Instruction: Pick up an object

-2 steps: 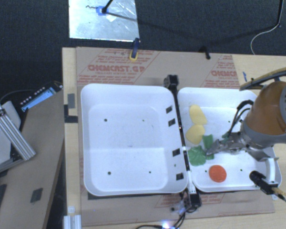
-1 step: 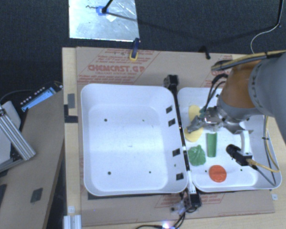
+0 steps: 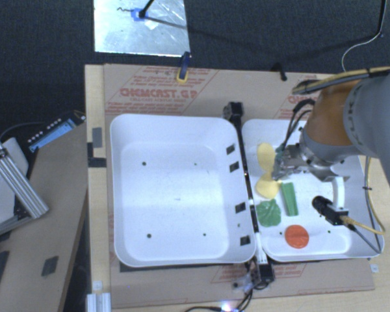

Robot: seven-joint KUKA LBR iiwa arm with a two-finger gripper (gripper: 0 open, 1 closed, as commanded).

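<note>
- Low in the right bin, the hand sat close over the bin floor near the bin's left wall; whether it was clenched or released could not be told, and nothing could be seen to be grasped.
- A pale yellow thing showed just above the hand and again just below it, with the hand across its middle; whether that was one piece or two could not be told.
- Just beside the lower yellow part lay a green bar, set nearly upright in the view.
- A green leafy piece lay below the yellow part, near the bar's lower end and close to the wall between the bins.
- An orange disc lay nearest the bin's front edge, apart from the rest.
- The grey arm with its orange band reached in from the right, over the bin's far corner.
- The left bin stood touching the right one, side by side.
- Both bins rested on a printed cardboard sheet on the table.
- Beyond the table's far edge lay a silvery sheet.
</note>
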